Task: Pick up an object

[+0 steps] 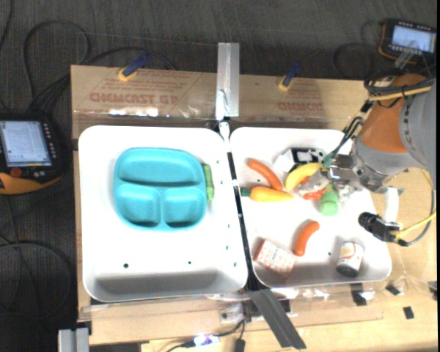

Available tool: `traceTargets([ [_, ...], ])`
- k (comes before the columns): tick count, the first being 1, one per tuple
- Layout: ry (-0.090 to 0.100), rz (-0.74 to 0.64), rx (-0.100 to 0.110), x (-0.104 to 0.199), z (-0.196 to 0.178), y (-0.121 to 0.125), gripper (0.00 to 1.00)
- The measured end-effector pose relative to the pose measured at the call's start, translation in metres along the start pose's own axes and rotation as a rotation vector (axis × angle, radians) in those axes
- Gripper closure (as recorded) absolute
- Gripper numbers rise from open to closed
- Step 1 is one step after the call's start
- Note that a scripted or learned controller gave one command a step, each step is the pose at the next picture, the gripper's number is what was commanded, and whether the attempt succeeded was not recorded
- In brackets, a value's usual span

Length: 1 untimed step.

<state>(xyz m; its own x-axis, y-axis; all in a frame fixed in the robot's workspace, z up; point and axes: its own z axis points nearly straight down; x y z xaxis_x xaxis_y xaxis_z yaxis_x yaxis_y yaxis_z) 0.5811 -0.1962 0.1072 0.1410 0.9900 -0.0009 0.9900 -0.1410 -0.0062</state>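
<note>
Two white bins side by side on bench: left bin w/ a teal divided tray, three compartments, a thin green strip touching tray's right edge. Right bin w/ the loose items. Top row: orange-red carrot-like piece lying diagonal, just below it a yellow-orange piece pointing toward the divider, a yellow banana right of those, near a black-and-white item by the back wall. Lower: orange-red sausage shape tilted, mid-bin; small red-and-white box near front-left corner; small can, on its side or tilted, near front-right corner. Gripper in from right, low over right bin's upper right area, right beside banana's tip, w/ a green round item and a small red bit just under/next to it. Fingers' spread: can't tell, hidden by wrist body and clutter. Nothing visibly pinched. Grey arm w/ orange band over bin's right rim. Handheld pendant w/ lit screen on floor, left of bench.
</note>
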Motion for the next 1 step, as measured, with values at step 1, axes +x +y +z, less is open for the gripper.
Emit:
traceTargets([
  [1,-0.001,-0.130,-0.005,0.0244,-0.1220,0.0232,1.00],
])
